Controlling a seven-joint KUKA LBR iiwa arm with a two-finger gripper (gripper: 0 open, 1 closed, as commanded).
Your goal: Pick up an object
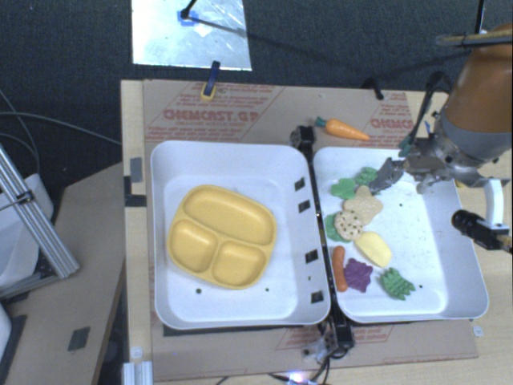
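Several toy foods lie in the right bin [449, 295]: a green leafy piece [347, 187], a beige cracker [363, 208], a speckled cookie [346, 226], a yellow lump [373, 249], a red-orange stick [339, 268], a purple piece [358, 276] and a green piece [397, 283]. My gripper [405, 180] hangs over the bin's upper part, just right of the leafy piece and the cracker. It is open, with nothing between its fingers; the left fingertip [385, 176] points toward the leafy piece.
The left bin [172, 167] holds a yellow divided plate [222, 236]. A toy carrot [341, 128] lies on the cardboard behind the bins. A black part [473, 226] of the arm overhangs the right bin's right rim.
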